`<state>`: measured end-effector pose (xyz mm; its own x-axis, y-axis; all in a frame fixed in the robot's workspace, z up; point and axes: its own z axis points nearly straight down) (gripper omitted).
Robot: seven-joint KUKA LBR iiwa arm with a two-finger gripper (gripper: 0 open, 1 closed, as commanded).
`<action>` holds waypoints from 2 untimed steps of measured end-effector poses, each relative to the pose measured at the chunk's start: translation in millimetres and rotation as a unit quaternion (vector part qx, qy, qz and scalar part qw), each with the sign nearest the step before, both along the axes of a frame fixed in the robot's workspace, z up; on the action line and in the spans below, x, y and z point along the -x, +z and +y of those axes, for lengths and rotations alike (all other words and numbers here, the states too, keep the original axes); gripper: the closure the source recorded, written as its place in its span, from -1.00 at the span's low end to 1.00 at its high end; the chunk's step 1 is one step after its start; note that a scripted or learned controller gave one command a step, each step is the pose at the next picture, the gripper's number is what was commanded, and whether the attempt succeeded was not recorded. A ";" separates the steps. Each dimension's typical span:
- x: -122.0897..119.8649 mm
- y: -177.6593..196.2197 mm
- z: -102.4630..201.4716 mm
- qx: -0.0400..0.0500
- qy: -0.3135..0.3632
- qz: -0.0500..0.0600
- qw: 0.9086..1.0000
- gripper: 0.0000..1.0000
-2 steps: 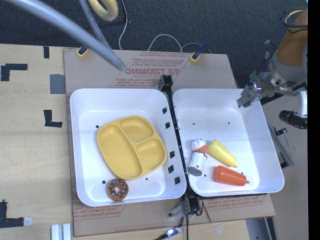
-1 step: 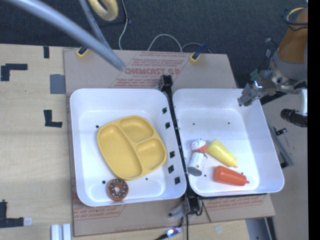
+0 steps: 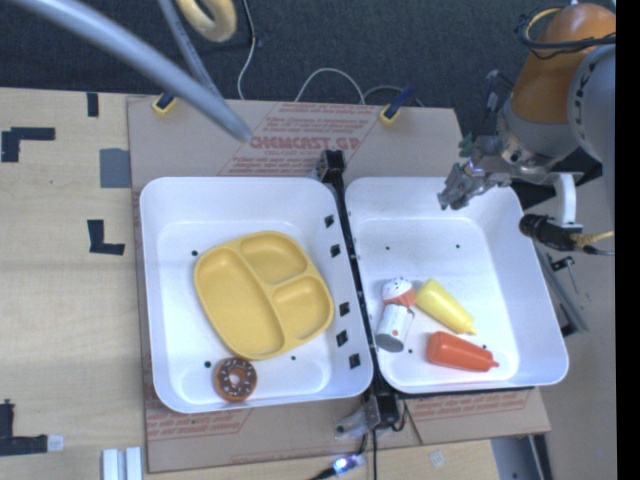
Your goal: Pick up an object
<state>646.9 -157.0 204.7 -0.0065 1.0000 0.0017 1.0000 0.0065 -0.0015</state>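
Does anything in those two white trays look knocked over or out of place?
Slightly. The small white bottle with a red band lies on its side in the right white bin, leaning against the yellow cone-shaped toy. The yellow divided plate sits askew in the left bin.

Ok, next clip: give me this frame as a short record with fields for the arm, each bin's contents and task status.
arm: gripper above the right bin's far right corner, nothing seen in it
left bin: yellow divided plate, chocolate donut
right bin: white bottle, yellow cone, orange carrot
task status: no object picked up yet
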 end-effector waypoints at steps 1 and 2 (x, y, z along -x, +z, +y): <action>0.8 2.9 65.0 0.000 0.000 0.000 1.000 1.00; 6.5 0.5 111.0 0.000 0.000 0.001 1.000 1.00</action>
